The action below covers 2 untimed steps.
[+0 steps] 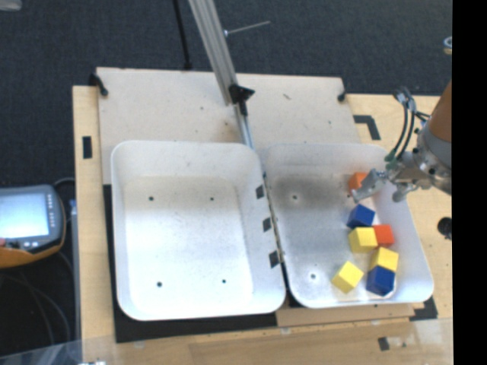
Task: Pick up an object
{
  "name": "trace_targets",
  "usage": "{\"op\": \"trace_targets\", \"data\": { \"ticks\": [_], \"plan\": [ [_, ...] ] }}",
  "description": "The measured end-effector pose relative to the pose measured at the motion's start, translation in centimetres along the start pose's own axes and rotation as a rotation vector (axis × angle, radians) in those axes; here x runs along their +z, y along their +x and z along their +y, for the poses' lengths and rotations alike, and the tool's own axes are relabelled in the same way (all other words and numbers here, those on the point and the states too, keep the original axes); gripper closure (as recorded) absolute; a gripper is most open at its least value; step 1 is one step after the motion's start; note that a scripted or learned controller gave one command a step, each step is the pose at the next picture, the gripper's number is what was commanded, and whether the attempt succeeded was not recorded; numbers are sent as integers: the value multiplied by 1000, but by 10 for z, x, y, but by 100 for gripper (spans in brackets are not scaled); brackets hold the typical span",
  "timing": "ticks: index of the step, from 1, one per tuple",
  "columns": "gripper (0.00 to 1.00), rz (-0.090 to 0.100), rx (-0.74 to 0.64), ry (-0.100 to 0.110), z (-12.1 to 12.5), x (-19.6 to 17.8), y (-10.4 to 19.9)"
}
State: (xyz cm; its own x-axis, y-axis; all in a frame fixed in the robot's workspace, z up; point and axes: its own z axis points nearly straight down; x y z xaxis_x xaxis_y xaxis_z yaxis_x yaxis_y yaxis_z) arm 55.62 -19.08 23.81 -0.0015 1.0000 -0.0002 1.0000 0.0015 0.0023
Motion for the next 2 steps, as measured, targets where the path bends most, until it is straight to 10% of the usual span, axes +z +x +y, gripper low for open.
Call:
{"op": "trace_targets", "data": {
  "ticks": [1,2],
  "plan": [
    [0,-1,-2,3,95,84,5],
    [0,-9,-5,-23,85,111,-17]
  ]
}}
